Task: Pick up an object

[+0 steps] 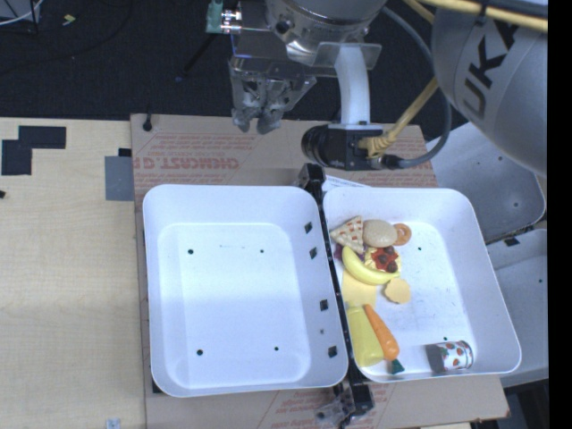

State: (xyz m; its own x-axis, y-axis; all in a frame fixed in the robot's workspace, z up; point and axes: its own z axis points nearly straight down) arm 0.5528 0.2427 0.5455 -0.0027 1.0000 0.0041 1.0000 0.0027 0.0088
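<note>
My gripper (pixel 259 117) hangs high above the bench, over the cardboard behind the left bin (pixel 170 213), with nothing between its fingers, which look close together. The objects lie in the right bin (pixel 465 231) along its left side: a pizza slice (pixel 349 232), a beige bun (pixel 379 233), a yellow banana (pixel 365 269), a small red and black piece (pixel 386 259), a round yellow disc (pixel 398 290), a yellow bottle-like piece (pixel 364 331) and an orange carrot (pixel 382 329). A small can (pixel 450 356) lies near the front right corner.
The two white bins sit side by side on a cardboard sheet (pixel 192 155) over a pale wooden bench (pixel 63 257). The arm's large grey body (pixel 500 70) fills the upper right.
</note>
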